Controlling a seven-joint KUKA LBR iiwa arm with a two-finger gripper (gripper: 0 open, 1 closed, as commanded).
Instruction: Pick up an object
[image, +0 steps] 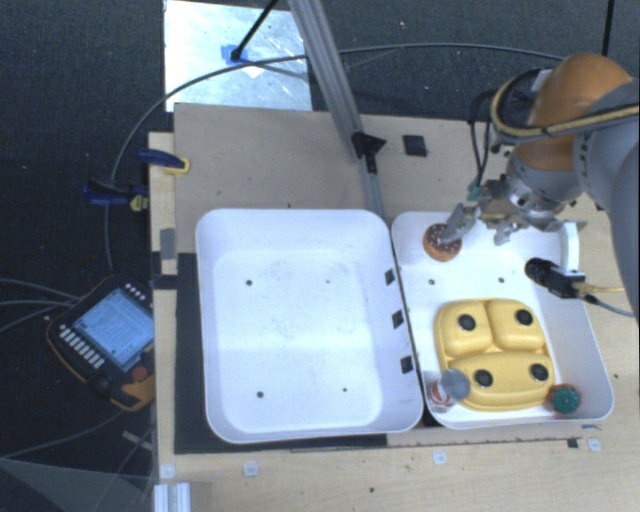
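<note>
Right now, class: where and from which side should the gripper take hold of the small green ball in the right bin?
Probably from straight above, pinching across its round middle. The green ball sits in the right bin's near corner, close to the walls and beside the yellow block, so side approaches look crowded.

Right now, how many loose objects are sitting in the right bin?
4: a yellow block in the middle, a brown round piece at the far left corner, a grey piece and a green ball along the near edge.
</note>
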